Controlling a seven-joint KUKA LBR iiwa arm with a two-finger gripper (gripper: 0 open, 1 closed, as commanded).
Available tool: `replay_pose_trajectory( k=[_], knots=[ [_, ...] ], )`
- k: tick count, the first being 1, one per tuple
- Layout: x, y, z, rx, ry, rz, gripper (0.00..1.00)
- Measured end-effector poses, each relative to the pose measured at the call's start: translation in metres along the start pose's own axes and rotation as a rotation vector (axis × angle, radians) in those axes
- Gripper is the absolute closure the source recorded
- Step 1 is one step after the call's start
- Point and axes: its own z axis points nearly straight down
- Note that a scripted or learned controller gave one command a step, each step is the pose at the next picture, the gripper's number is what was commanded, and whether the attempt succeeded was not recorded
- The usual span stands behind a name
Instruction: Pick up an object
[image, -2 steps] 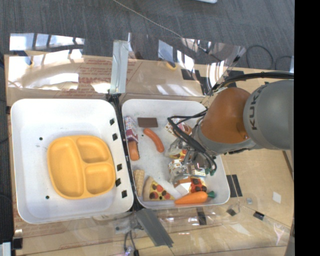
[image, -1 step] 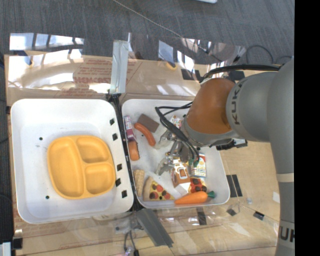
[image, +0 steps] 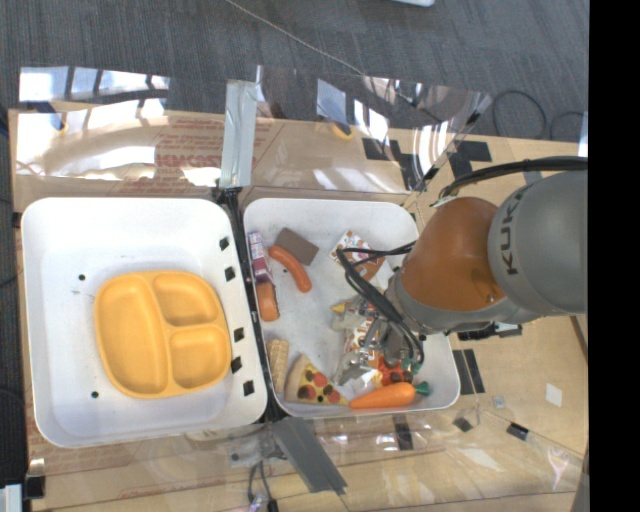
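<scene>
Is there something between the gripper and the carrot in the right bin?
Nothing visible. The gripper hangs low in the right bin, directly above the carrot, among small items. The pizza slice lies beside the carrot, not between them.

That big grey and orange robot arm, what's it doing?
The robot arm reaches from the right into the right bin, which is full of toy food: a hot dog, a pizza slice and a carrot. It is trying to pick something up. The left bin holds a yellow tray.
</scene>
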Motion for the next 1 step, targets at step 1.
replay_pose_trajectory(
  k=[1],
  knots=[
    [-0.0020,0.0026,-0.0100,-0.001,-0.003,-0.009,1.00]
  ],
)
